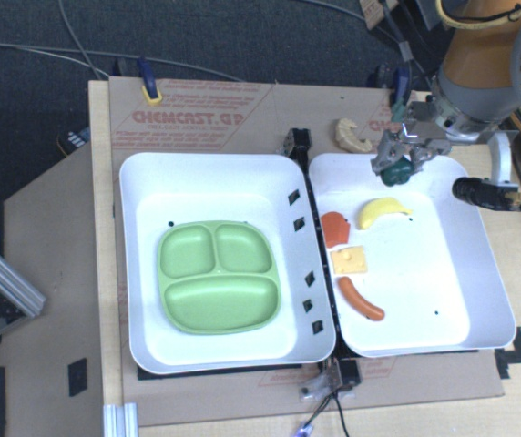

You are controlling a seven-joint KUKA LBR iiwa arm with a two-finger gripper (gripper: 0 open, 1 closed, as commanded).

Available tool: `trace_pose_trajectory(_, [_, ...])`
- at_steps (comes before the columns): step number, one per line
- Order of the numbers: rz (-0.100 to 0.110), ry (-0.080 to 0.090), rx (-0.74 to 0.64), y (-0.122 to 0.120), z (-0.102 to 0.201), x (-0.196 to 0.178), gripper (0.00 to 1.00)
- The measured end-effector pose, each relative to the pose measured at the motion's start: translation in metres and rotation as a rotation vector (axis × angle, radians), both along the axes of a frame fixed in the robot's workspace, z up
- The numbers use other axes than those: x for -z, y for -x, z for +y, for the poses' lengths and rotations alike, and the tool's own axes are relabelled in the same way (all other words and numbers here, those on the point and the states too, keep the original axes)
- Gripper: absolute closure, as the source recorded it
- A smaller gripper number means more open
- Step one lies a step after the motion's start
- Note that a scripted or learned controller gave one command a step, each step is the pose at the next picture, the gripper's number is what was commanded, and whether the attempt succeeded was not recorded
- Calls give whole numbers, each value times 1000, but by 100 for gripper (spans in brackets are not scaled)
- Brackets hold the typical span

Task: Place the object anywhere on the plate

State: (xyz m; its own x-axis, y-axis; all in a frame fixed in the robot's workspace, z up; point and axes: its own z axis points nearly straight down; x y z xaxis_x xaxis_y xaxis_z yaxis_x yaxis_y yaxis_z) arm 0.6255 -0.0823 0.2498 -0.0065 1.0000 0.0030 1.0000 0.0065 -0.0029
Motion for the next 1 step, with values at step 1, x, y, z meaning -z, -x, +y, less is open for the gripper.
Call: trace_pose_trajectory(1, [0,0,0,2,57,-2,100])
